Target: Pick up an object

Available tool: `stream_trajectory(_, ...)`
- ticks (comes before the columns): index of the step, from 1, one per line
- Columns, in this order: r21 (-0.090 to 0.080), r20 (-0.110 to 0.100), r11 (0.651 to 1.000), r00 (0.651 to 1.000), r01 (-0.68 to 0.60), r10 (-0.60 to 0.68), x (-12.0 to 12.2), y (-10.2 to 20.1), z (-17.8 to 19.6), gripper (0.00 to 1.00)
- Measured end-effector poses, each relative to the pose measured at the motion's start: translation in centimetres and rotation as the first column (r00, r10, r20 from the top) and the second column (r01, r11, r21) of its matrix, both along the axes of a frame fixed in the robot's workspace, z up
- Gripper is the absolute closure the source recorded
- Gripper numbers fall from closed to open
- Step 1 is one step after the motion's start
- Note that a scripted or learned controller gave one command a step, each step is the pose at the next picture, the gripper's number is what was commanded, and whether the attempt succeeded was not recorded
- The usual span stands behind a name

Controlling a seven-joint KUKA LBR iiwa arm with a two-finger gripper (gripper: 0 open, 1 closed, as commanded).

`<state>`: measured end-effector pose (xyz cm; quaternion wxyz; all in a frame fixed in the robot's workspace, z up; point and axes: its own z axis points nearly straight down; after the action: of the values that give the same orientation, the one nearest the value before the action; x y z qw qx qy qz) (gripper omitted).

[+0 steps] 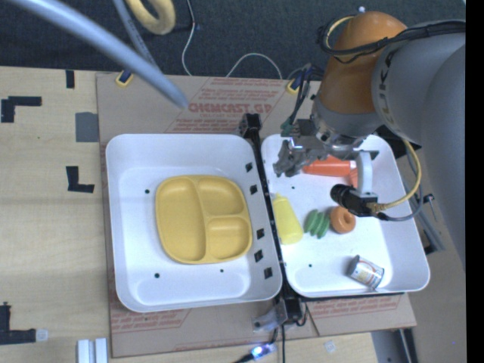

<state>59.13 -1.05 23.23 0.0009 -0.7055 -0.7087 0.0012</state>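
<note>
The arm is hovering over the far left part of the right bin (408,278), its gripper (290,157) hanging low beside an orange carrot (330,166); I cannot tell how the gripper is set. This looks like the approach step, with nothing lifted yet: a yellow piece (286,219), a green piece (317,223), a small orange piece (343,220) and a can (365,271) are lying nearer in the same bin, while a yellow plate (203,218) is sitting in the left bin (128,165). Next it should be settling squarely over one item and descending.

A brown cardboard sheet (219,104) with red print was laid under the two white bins (121,172), at the centre of the frame. A grey pole (91,32) was seen crossing the upper left, beside a yellowish loop (150,2).
</note>
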Motion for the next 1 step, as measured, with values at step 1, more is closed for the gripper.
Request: stream_trajectory(1,0.001,0.001,1.0,1.0,-0.001,0.001,-0.17,4.75,0.13,1.0)
